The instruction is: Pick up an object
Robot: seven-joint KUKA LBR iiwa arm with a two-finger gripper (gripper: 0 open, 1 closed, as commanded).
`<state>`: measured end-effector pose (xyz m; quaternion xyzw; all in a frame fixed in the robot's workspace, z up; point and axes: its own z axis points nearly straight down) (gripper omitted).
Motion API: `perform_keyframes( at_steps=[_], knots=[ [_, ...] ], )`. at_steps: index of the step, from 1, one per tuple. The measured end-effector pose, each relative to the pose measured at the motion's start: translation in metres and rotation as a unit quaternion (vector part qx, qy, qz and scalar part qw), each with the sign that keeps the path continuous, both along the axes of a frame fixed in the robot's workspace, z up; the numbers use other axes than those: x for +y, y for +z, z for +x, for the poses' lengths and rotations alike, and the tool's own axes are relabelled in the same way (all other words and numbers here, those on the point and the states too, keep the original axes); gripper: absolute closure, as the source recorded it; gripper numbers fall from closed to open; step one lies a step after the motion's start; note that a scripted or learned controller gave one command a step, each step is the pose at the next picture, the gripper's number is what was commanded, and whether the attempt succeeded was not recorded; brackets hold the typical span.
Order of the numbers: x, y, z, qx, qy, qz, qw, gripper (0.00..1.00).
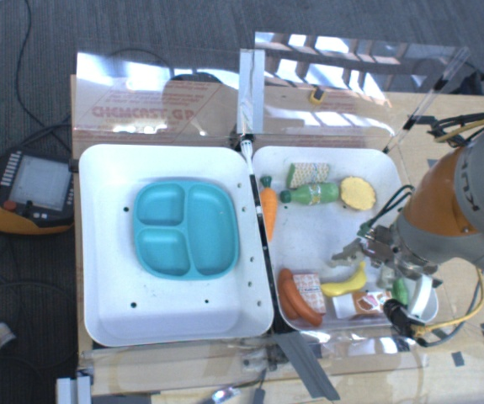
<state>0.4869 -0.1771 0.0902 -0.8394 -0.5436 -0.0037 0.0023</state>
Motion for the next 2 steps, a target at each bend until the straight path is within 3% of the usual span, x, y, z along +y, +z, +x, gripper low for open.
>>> perform_keyframes(
  at_steps=[1,2],
  knots=[
    [-0.0009,0.0093,0.0015,-0.002,0.001,-0.0032,1.0000,1.00],
    [-0.0006,0.0091,0.0012,-0.002,0.001,-0.0030,1.0000,0.00]
  ],
)
